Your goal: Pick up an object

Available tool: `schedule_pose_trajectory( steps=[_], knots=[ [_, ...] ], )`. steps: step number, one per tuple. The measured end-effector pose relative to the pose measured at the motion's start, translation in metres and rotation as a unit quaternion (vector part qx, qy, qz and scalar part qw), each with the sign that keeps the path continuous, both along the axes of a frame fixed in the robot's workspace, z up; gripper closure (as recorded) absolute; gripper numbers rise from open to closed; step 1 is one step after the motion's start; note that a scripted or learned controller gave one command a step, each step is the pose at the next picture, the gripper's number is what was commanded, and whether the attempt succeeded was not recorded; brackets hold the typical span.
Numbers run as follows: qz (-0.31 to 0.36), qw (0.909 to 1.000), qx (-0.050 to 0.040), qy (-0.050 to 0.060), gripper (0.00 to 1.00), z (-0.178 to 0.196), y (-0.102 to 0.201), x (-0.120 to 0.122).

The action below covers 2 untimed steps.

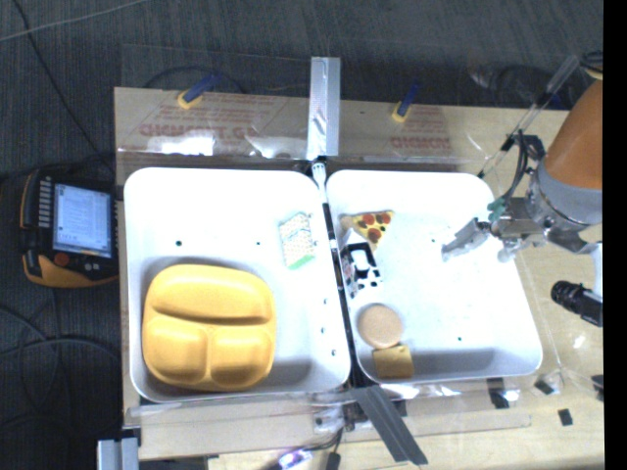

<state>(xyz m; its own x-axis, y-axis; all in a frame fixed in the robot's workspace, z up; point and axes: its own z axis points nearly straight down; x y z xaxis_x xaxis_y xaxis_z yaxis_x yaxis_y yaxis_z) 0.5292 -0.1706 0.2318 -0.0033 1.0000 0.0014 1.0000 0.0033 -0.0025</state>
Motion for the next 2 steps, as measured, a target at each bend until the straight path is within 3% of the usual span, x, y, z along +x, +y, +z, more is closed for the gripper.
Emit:
schedule_pose_trajectory(
  steps=[1,2],
  knots=[
    [-0.138,0.9904,-0.0006,0.000,0.00,0.001,0.090,0.008],
    [-0.297,0.9550,-0.0038,0.000,0.00,0.091,0.001,0.066]
  ],
)
